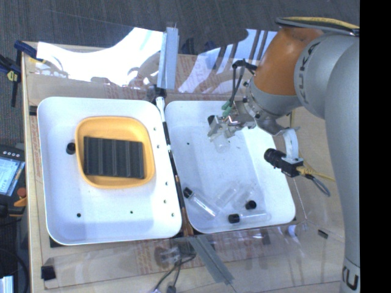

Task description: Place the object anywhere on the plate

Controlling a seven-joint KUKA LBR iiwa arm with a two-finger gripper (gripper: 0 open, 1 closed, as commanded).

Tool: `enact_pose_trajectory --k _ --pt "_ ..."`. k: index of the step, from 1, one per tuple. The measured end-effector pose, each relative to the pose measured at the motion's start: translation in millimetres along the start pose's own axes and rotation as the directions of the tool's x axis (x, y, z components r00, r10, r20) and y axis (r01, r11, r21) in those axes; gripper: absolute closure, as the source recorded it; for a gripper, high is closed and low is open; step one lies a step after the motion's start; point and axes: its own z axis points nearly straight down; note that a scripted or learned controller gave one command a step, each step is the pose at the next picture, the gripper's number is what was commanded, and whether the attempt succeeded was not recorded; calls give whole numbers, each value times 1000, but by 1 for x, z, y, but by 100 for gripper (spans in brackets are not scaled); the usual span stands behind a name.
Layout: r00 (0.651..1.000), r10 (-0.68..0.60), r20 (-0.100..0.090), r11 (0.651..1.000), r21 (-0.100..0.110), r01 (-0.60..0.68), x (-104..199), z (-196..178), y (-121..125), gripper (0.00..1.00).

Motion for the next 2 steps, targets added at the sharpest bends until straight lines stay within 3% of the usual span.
enact_pose_trajectory --k 1,2 --pt "970 -245 0 970 -1 245 29 -11 25 100" --pt "854 -520 2 854 -2 520 53 -15 56 100"
